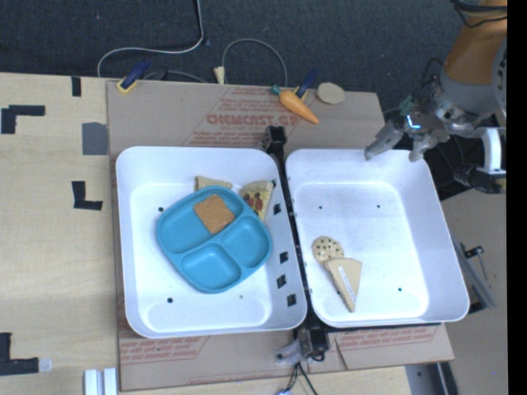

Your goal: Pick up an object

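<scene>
The gripper [398, 145] hangs over the far right corner of the right bin [428, 220], fingers spread apart with nothing between them. The nearest candidates, a cookie [327, 247] and a cheese wedge [346, 280], lie touching each other, well apart from the gripper, toward the near side of the same bin and to its left. The wedge's long axis runs roughly near-to-far, slightly slanted. The approach likely requires travel toward the near edge before descent.
</scene>
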{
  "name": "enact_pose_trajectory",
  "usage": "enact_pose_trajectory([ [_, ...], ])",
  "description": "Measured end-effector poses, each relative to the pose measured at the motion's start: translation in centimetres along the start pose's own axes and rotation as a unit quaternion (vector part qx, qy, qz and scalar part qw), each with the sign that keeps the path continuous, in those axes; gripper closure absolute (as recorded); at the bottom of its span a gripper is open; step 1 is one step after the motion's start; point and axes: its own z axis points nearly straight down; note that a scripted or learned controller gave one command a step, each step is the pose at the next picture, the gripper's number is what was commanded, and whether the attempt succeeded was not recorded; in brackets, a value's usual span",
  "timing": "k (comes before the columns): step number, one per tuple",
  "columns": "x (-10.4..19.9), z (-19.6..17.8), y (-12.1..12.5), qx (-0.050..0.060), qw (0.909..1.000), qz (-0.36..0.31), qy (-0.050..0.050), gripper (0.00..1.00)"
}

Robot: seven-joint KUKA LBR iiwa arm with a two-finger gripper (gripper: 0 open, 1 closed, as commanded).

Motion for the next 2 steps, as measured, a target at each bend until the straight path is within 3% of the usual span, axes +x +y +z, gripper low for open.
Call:
enact_pose_trajectory([
  [1, 6.9, 6.7, -5.1, 0.005, 1.0000, -0.002, 0.002, 0.00],
  [2, 5.3, 15.4, -11.9, 0.000, 1.0000, 0.003, 0.001, 0.00],
])
